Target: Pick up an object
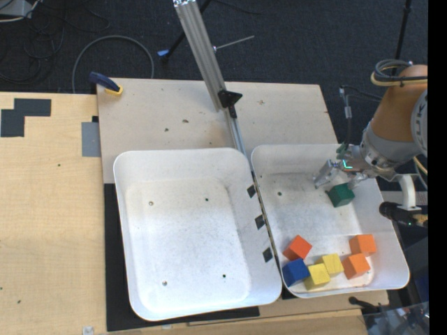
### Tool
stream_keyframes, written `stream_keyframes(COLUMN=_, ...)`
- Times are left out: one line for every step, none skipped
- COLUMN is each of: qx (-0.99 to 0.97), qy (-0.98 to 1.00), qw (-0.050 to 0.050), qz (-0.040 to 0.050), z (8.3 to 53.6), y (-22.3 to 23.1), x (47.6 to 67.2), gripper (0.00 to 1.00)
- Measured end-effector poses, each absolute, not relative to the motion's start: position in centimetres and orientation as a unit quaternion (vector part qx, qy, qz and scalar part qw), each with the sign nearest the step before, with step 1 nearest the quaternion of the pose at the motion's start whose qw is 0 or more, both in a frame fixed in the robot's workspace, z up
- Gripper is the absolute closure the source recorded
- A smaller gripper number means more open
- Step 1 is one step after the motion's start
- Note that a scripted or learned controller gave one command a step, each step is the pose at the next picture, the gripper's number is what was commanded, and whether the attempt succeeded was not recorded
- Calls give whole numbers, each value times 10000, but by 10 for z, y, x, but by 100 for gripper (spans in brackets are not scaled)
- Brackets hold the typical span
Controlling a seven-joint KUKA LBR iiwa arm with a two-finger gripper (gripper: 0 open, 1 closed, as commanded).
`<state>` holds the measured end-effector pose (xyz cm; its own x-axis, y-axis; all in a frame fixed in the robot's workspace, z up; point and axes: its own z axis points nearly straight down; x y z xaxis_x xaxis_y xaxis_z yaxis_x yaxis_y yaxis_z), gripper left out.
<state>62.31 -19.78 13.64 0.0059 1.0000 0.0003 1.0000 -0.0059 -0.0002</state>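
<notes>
Across the bench (174, 114), a pale wooden top carries two shallow white bins side by side, set on a black mat. A lighter wood surface (42, 208) with dark and grey patches adjoins the bench's left edge. Behind the bench lies dark carpet (293, 26) with loose cables, and a blue clamp with a yellow tip (106, 84) sits at the bench's far-left corner. A slanted aluminium rail (202, 47) rises from the seam between the bins toward the top of the view.

The left bin (140, 285) shows a speckled white floor. The right bin (279, 160) holds the objects: a green block (341, 195) in its far-right part, and along its near edge a cluster of cubes, namely an orange cube (299, 247), a blue cube (295, 271), two yellow cubes (325, 269) just beside it, and two more orange cubes (360, 255) toward the near-right corner.

The gripper (336, 176) reaches into the right bin's far-right part, its grey arm (397, 128) entering over the bin's right edge. The metal fingers angle down directly above the green block and seem to touch its top. How wide the jaws stand cannot be told, nor whether the block sits between them.
</notes>
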Motion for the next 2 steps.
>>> stream_keyframes(qx=-7093, qy=-7049, qw=2, qz=0, z=136, y=-198, x=623, gripper=0)
stream_keyframes(qx=-7093, qy=-7049, qw=1, qz=-1, z=136, y=-198, x=623, gripper=0)
